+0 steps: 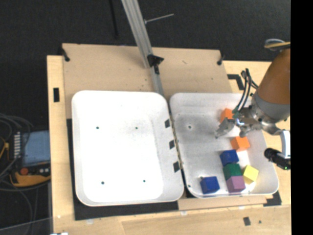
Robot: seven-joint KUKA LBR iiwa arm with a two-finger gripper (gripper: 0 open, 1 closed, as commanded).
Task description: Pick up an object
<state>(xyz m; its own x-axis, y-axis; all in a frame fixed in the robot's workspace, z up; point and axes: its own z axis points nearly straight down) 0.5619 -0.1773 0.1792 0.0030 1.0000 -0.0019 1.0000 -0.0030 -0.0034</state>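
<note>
The right bin point(195, 131) holds several small blocks. One orange block point(225, 114) lies near its far right, partly behind the gripper. A second orange block point(240, 142) lies just below the gripper. Toward the front right corner sit a blue block point(229, 157), a green block point(233, 170), a purple block point(236, 183) and a yellow block point(250, 173). Another blue block point(209, 184) lies by the front wall. My gripper point(229, 127) hangs over the right bin between the two orange blocks, pointing down and left. Nothing shows in its grip.
The left bin point(122, 146) stands beside the right one, with a divider strip between them. A slanted metal pole point(139, 28) rises behind the bins. The arm point(274, 92) comes in from the right over the bin's far right corner.
</note>
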